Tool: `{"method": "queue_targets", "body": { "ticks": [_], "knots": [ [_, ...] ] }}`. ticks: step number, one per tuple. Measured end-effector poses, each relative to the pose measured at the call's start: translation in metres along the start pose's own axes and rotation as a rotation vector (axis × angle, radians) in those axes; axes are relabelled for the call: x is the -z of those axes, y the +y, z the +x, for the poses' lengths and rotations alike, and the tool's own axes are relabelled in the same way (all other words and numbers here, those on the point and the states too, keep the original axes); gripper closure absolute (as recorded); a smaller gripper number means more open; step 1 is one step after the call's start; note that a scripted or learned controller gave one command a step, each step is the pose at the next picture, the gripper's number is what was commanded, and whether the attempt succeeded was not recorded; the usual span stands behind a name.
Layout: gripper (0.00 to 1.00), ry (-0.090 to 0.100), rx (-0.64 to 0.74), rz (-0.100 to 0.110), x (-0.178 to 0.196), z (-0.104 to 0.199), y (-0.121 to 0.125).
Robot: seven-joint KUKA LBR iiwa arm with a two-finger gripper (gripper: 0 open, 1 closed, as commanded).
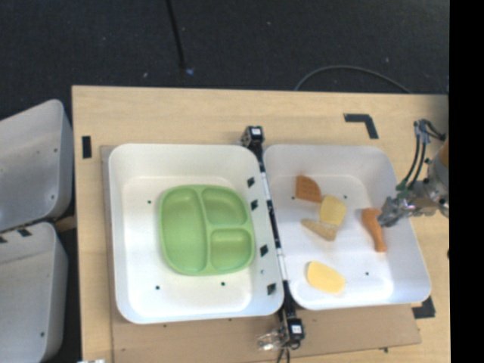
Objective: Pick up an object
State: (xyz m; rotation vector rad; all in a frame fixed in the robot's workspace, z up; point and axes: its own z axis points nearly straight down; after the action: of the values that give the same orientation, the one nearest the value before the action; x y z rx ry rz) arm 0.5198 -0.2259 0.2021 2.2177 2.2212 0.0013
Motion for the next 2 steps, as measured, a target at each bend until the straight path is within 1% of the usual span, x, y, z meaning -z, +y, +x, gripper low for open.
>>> {"method": "queue_targets", "body": {
  "ticks": [1, 2],
  "knots": [
    [1.0, 0.002, 0.004, 0.0, 0.013, 0.047, -0.007],
    [1.0, 0.002, 0.006, -0.001, 0.02, 0.098, 0.005]
  ]
}}
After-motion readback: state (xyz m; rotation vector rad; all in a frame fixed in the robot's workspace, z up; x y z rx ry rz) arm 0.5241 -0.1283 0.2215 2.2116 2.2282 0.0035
